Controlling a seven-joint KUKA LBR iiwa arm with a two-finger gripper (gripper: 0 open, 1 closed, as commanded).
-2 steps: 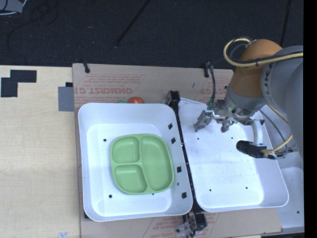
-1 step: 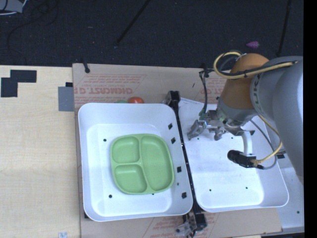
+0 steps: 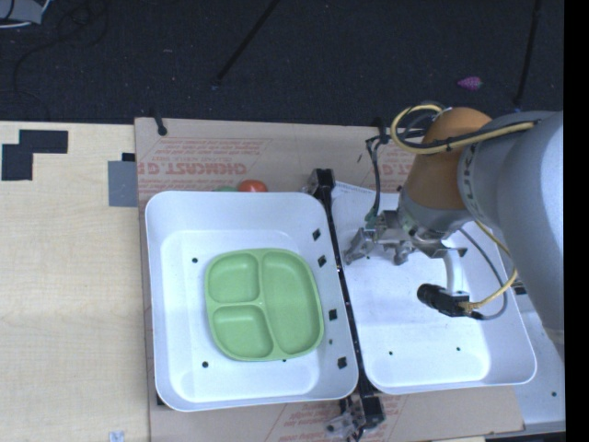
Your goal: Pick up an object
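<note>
The surface (image 3: 64, 293), pale wood, is seen spreading from the nine o'clock side, with a cardboard sheet (image 3: 276, 155) laid on it under the two bins. The grey arm (image 3: 515, 210) is seen entering from three o'clock, its orange band (image 3: 442, 168) lying at about two o'clock from the view's centre, with yellow and black cables looped around the wrist.

The left bin (image 3: 175, 228) is found just left of centre and the right bin (image 3: 433, 366) beside it toward four o'clock; their inner rims are seen touching along a black clipped seam. A green divided plate (image 3: 264, 304), with three compartments, is seen lying flat on the floor of the left bin, at about seven o'clock from centre, apart from the bin walls.

The claw (image 3: 382, 242) is held over the upper part of the right bin, near the shared rim, at roughly three o'clock from centre. How far it is open cannot be told from the metal parts visible, and nothing is seen between its fingers.

A small red-orange object (image 3: 252, 187) is partly seen behind the far rim of the left bin, at about eleven o'clock, on the cardboard.
</note>
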